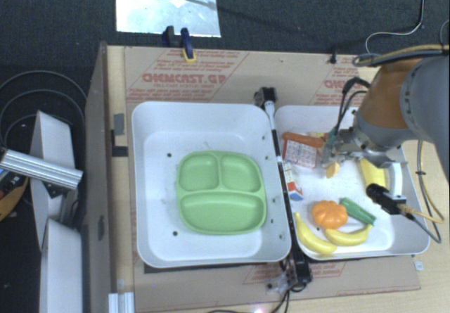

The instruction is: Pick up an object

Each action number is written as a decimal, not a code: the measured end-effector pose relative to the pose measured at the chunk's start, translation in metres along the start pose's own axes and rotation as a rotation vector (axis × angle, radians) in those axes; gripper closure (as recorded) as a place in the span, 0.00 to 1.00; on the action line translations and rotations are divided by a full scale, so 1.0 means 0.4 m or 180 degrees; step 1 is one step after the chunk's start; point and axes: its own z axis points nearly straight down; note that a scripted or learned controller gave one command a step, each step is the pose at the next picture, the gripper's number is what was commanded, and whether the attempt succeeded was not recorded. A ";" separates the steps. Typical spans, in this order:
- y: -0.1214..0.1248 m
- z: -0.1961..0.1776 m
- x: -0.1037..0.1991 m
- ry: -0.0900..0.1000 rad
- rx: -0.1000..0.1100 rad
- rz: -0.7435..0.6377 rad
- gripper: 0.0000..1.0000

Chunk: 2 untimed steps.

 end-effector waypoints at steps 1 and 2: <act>-0.176 -0.238 -0.021 -0.0006 -0.0014 0.0018 1.00; -0.158 -0.293 0.002 0.0001 -0.0001 -0.0003 1.00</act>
